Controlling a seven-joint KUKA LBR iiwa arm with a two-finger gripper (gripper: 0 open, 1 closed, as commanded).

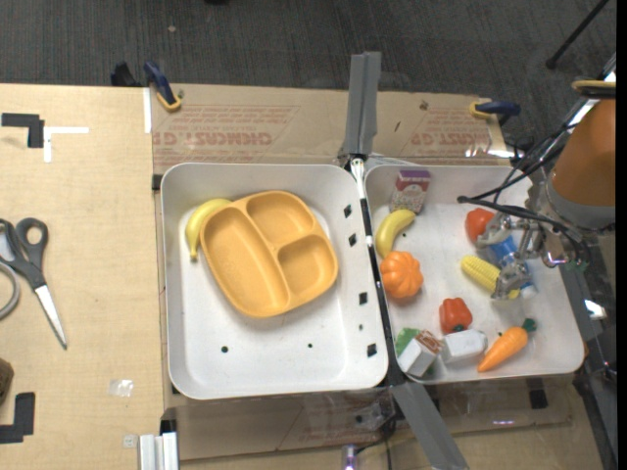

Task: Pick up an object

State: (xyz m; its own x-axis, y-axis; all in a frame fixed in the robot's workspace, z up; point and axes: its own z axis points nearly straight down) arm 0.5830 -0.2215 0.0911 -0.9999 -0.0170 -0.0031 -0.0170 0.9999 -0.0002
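A yellow divided plate [266,253] is lying in the left bin [186,360], touching a banana [201,221] at its left rim. In the right bin [560,360], a small pumpkin [402,273] and a toy corn cob [479,273] are resting near the hand [509,262]. The hand is hovering just beside the cob; I cannot tell how it is set. The cob is probably light, stiff, slick plastic, so gripping across its middle seems best.
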